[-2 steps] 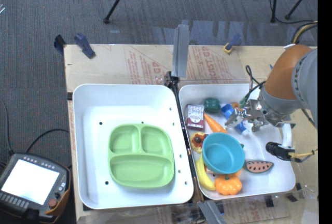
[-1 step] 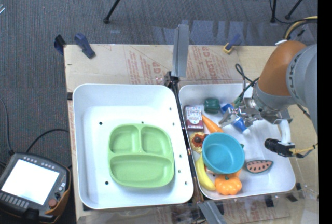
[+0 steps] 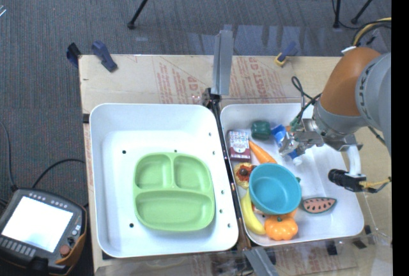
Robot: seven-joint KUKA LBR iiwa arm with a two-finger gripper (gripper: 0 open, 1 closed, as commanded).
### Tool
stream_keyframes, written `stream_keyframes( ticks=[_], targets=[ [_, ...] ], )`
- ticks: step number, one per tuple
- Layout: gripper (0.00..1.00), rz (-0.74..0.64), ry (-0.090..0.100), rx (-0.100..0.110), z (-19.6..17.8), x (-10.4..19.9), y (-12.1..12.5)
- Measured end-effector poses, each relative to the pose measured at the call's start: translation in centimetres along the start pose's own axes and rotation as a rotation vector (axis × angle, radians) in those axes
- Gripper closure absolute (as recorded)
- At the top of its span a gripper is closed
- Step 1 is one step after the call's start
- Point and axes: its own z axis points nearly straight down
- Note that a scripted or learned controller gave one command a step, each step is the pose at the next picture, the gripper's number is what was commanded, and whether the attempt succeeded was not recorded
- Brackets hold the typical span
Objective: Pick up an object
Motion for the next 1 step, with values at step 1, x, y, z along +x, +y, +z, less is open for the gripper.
stream_keyframes(
  ticks=[1],
  targets=[
    [1.0,0.35,0.001,-0.007,-11.86,5.94,-0.98]
  ],
)
